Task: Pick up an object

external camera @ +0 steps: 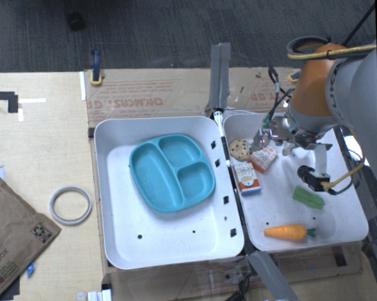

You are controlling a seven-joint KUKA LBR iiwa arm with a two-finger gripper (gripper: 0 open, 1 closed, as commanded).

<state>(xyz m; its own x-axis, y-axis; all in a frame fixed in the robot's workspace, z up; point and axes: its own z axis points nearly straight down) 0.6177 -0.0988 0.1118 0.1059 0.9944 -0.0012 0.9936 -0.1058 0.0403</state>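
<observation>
Now two white bins sit side by side. One blue divided plate lies in the left bin. The right bin holds one cookie, one small carton, one green piece and one carrot. The gripper grasps one red-white packet, just right of the cookie.

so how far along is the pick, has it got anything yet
Nothing looks picked yet. The carrot, green block, small carton and cookie all lie on the floor of the right bin. In hand: the arm's hand is down at a red-and-white packet near the bin's back, but whether it grips the packet cannot be told. Left: a firm grasp and a lift.
</observation>
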